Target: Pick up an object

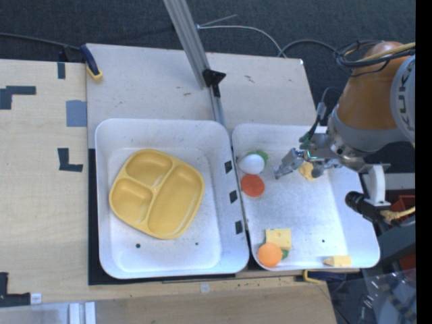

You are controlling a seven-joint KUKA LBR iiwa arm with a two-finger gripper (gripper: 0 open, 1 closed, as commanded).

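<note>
Camera view: your arm (374, 93) comes in from the right, and the hand (291, 165) hangs over the right bin (351, 252), in its upper half. You can't tell from this angle whether the hand is open or closed. A small yellow piece (308, 171) sits right at the hand's right side, too blurred to say if it is gripped.

Taking the hand as reference:
- white ball (252, 162) just to its left, a bit of green (262, 156) touching the ball's top right
- red disc (253, 185) down-left of it, just beside the ball
- yellow block (278, 237) well below it
- orange ball (270, 254) touching the block's lower left
- small yellow wedge (337, 261) far below, to the right, near the bin's bottom rim

Left bin (111, 248) holds a yellow divided plate (156, 193), well left of the hand. Both bins sit on the tabletop (142, 79).
</note>
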